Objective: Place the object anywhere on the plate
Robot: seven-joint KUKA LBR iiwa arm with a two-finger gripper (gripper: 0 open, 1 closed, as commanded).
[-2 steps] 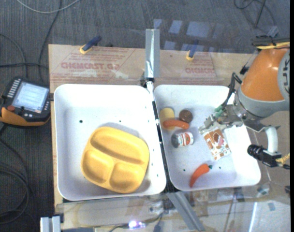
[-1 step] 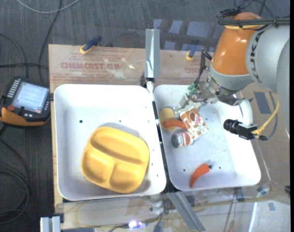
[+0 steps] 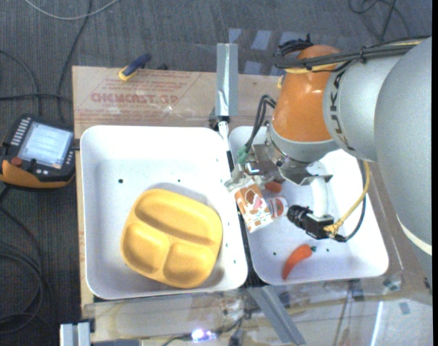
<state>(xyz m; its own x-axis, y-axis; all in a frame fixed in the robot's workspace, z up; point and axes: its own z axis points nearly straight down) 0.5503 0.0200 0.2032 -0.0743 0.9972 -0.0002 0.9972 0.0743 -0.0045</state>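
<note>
Looming largest at the right, the grey KUKA arm (image 3: 392, 99) bends in over the bench, its orange band (image 3: 305, 114) sitting just above the wrist, which points down toward the left end of the right white bin (image 3: 363, 265). Large dark letters run along the grey casing beside the band, but they are cut off and cannot be read. Below the wrist, the gripper (image 3: 253, 186) hangs over the inner edge of that bin, close to the wall shared with the left white bin (image 3: 104, 157); whether its fingers are apart or together cannot be made out. Right under it lies a small white packet with red and orange print (image 3: 256, 207), its label too small to read; it seems to touch the gripper, though a grasp cannot be confirmed. An orange carrot-shaped toy (image 3: 297, 259) lies nearer the front of the same bin. The yellow compartment plate (image 3: 173, 236) rests in the left bin, well apart from the packet. Faded red lettering on the brown board (image 3: 132, 98) behind the bins is not legible. A handheld control pendant with a lit screen (image 3: 37, 150) lies on the floor at the left.
</note>
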